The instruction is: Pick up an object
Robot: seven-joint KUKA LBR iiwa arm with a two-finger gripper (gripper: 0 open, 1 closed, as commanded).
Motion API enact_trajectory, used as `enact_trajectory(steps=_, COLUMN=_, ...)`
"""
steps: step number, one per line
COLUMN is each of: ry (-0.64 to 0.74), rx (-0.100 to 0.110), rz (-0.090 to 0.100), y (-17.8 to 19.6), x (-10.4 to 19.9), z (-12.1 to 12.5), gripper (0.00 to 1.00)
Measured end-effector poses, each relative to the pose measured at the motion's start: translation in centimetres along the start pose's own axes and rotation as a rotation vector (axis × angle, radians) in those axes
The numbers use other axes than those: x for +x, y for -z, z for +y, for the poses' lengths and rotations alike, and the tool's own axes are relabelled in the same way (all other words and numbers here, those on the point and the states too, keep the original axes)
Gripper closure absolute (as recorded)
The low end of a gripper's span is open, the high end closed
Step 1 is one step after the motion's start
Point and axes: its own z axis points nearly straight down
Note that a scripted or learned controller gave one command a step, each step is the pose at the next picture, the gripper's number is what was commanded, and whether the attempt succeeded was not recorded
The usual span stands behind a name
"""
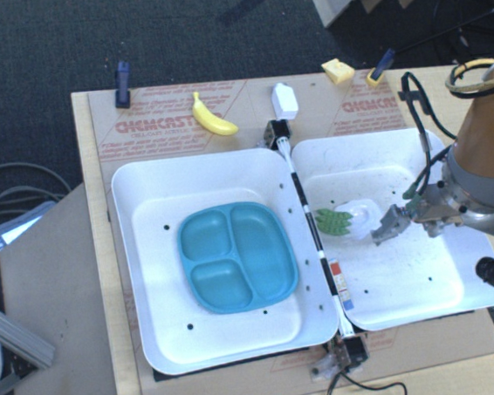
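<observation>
Surface (112,250): brown board carrying two shallow white bins side by side, with red lettering along its far edge.
Left bin (150,272): holds a blue divided plate (236,256), lying flat near the middle.
Right bin (415,289): holds a green leafy toy (333,221) at its left side, close to the divider between the bins; a clear, pale object (360,215) lies just beside the green toy, on its right. Whether the two touch cannot be told.
Arm (485,145): enters from the right, orange band above the grey wrist, reaching over the right bin.
End effector (389,226): low over the right bin, pointing left, its tip just right of the clear object and near the green toy. Finger spread cannot be told from this view, and nothing is seen between the fingers.
Banana (212,117): on the board beyond the left bin, outside both bins.
Yellow block (337,70): on the far edge of the board, beyond the right bin.
Blue clip (122,83): at the far left corner of the board.
Cables (11,204): coiled on the floor, left of the board.
</observation>
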Motion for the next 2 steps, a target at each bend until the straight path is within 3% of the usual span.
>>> enact_trajectory(steps=1, ry=0.001, rx=-0.002, rz=-0.001, y=-3.8, x=0.9, z=8.0, gripper=0.00)
enact_trajectory(steps=2, ry=0.000, rx=0.000, rz=0.000, y=-13.5, x=0.8, z=8.4, gripper=0.00)
